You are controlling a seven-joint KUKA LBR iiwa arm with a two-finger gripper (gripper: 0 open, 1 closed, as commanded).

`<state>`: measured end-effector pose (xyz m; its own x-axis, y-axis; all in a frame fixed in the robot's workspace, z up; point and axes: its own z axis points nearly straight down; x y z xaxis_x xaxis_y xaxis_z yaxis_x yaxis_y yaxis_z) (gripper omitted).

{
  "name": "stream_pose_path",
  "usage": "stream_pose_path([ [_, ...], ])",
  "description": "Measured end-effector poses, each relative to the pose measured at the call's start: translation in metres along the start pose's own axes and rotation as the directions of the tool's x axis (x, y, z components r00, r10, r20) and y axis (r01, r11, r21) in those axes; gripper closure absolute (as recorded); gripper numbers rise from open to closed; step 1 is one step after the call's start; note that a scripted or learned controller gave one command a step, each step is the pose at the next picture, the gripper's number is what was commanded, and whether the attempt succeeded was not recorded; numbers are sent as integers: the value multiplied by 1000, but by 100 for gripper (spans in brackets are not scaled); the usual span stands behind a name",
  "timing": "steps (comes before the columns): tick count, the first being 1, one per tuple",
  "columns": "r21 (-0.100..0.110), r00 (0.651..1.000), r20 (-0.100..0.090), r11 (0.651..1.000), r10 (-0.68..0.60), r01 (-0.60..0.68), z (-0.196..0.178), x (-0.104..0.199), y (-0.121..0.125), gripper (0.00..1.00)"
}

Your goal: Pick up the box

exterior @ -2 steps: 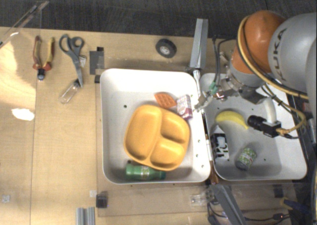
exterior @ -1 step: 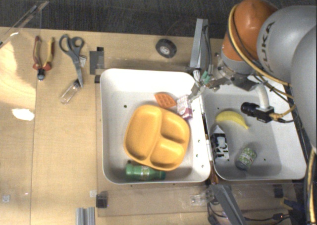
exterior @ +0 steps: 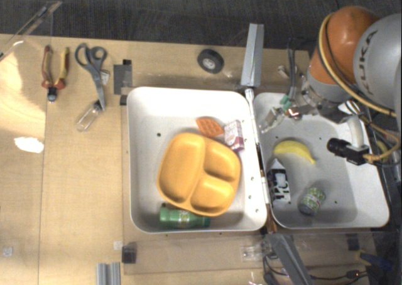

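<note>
Wooden bench (exterior: pixel 75 171); small box (exterior: pixel 233 134), light, stiff, at tray's (exterior: pixel 200 173) one o'clock; grab narrow sides; gripper (exterior: pixel 276 116) state unclear.

Left bin (exterior: pixel 141 152) holds tray (exterior: pixel 200 173), bottle (exterior: pixel 182 218) before it, box (exterior: pixel 233 134) behind. Right bin (exterior: pixel 370 211) holds banana (exterior: pixel 295 150) and can (exterior: pixel 312 200).

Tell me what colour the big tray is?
Yellow; the tray shows best in the camera view.
</note>
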<state>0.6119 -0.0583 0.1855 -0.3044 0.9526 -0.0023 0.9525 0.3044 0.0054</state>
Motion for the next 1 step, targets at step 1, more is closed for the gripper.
stream_pose_path([
  [1, 0, 995, 0, 995, -101, 101, 92, -45, -15, 0],
])
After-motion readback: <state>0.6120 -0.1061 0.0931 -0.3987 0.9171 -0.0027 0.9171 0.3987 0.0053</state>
